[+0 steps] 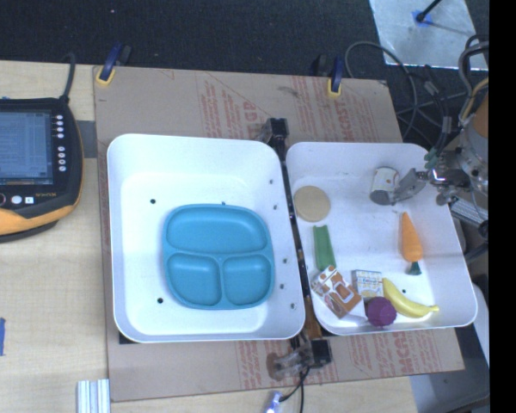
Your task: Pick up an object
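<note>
Carrot (pixel 410 237) (orange, tapered), right bin (pixel 344 163)

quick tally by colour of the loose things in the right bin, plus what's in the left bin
Right bin:
orange: 1, carrot
yellow: 1, banana
green: 1, green stick
purple: 1, purple ball
tan: 1, tan disc
printed packets: 2
Left bin:
blue: 1, divided tray
Total: 8

Arm (pixel 475 157): visible portion is a metallic grey wrist section at the right edge, with a thin orange strip along its upper edge. Dark cables loop beside it. Gripper (pixel 394 188): grey metal, slim dull-silver fingers (pixel 406 183), a pale rounded part near the tip. Bracket behind the fingers is light grey with dark recesses. Markings not legible.
</note>
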Robot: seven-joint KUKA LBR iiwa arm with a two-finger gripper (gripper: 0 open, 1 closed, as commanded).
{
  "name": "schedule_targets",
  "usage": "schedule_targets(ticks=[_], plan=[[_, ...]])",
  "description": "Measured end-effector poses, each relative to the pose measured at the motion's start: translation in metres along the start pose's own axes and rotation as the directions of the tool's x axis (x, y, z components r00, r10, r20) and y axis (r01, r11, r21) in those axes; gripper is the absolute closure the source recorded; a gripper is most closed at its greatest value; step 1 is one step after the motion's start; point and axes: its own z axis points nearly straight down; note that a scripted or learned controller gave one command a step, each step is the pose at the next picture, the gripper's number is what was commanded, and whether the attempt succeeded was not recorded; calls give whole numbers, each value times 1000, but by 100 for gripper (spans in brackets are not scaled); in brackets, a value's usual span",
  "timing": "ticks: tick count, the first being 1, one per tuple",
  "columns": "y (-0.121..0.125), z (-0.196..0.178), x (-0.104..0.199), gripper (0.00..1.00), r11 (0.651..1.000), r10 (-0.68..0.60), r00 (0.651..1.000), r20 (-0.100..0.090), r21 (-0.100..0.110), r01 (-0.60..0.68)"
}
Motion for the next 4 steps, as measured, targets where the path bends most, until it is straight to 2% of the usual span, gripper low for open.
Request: schedule_targets(ticks=[1, 2, 3, 4], plan=[[-12, -4, 37, 0, 1000, -3, 1000, -2, 1, 3], [-25, 4, 0, 0, 1000, 1, 1000, -3, 2, -1], [-48, -65, 32, 0, 1000, 0, 1000, -2, -3, 0], [-43, -38, 0, 0, 1000, 0, 1000, -2, 1, 0]])
